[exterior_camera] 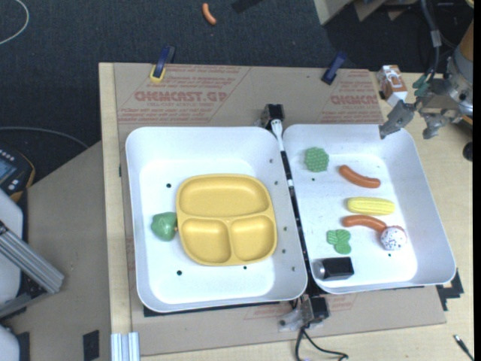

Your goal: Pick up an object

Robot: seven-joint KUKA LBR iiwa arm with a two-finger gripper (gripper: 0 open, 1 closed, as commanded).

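the left shallow white plastic bin [143, 201] holds a yellow plastic tray with three compartments [225, 218], set near its middle. a small green leafy toy vegetable [164, 226] lies just beside the tray's left edge, touching or nearly touching it.

the right shallow white plastic bin [421, 201] carries the small objects to pick from. a round green bumpy toy [316, 159] sits near its upper left. below that, near the lower left, lie a small green clover-shaped piece [339, 240] and a black rectangular block [337, 268]. toward the middle, an orange-red toy sausage [359, 176] lies above a yellow toy corn cob [370, 205], and a second orange-red sausage [364, 222] lies below the cob, its right end touching a white speckled ball [392, 238].

the two-finger metal gripper [412, 125] hovers over the bin's upper right corner, well apart from all the toys, its fingers spread and nothing between them.
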